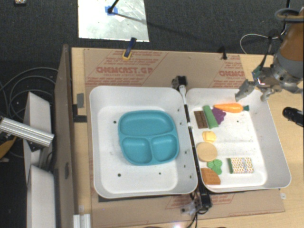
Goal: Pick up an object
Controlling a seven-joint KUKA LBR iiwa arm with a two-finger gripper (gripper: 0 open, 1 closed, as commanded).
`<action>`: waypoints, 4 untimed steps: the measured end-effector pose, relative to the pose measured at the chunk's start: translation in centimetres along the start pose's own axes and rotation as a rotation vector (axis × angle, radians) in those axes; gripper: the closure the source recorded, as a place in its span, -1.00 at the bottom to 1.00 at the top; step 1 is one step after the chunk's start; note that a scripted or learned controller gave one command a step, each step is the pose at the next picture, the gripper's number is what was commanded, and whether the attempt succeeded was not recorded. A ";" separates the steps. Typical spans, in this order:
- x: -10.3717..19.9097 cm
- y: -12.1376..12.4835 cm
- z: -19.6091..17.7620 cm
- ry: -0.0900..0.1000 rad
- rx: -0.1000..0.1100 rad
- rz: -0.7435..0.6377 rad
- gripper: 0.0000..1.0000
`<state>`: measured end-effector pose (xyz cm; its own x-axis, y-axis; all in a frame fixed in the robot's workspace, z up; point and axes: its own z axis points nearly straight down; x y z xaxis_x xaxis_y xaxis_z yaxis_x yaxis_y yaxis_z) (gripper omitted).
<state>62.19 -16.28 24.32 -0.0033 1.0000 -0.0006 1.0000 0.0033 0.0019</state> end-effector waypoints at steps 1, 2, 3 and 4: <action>4.9 3.4 5.9 0.002 0.002 -0.006 -1.00; 5.0 2.6 14.6 -0.001 -0.005 0.001 -1.00; 5.0 2.6 13.7 0.000 -0.005 0.001 1.00; 5.0 2.6 13.7 0.000 -0.005 0.001 -1.00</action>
<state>64.78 -11.31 10.65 -0.0025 1.0000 -0.0008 1.0000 0.0025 0.0066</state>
